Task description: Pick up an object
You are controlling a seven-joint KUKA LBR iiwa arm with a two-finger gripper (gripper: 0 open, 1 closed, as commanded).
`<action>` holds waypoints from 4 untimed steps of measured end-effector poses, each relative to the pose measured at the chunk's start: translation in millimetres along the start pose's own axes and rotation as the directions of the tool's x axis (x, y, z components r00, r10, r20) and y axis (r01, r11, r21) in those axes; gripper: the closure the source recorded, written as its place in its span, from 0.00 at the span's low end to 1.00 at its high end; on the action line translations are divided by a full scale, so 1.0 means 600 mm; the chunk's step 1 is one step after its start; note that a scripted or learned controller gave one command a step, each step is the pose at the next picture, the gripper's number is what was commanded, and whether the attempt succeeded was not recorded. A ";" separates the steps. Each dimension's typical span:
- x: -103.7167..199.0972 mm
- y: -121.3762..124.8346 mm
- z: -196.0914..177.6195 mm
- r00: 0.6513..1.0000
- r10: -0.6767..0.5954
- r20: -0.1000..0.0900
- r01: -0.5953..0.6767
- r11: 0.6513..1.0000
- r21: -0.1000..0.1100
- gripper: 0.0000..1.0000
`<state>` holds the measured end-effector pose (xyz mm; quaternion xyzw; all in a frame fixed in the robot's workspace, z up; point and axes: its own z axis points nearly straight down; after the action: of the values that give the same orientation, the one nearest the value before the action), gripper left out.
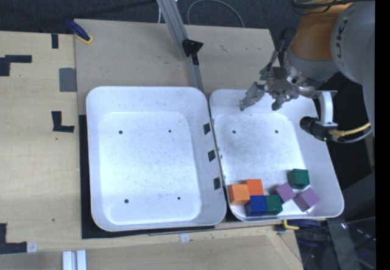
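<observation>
Reaching in from the right, our arm (329,25) bends down so the fingers (263,101) hang spread apart, holding nothing, above the far edge of the right bin (256,141). We see the blocks well below them at the near edge: orange (239,192), blue (258,203), green (298,177), purple (306,198).

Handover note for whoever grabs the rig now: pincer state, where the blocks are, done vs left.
Pincer: open, holding nothing, over the far rim of the right bin.
Blocks: all clustered at the right bin's near edge: orange block, red-orange block, blue block, green block, dark green block, two purple blocks.
Done: nothing picked.
Left: reach the cluster, close on one block, lift.
</observation>
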<state>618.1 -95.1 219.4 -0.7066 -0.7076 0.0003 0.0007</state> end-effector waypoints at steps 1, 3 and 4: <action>-0.097 -0.179 -0.115 1.000 0.007 0.003 -0.007 1.000 -0.002 0.00; -0.048 -0.156 -0.144 1.000 0.000 0.000 0.000 1.000 -0.001 0.00; 0.008 -0.221 0.065 1.000 0.000 -0.002 0.000 1.000 0.010 0.00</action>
<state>485.4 -90.4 180.5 -0.7067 -0.7075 0.0032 0.0050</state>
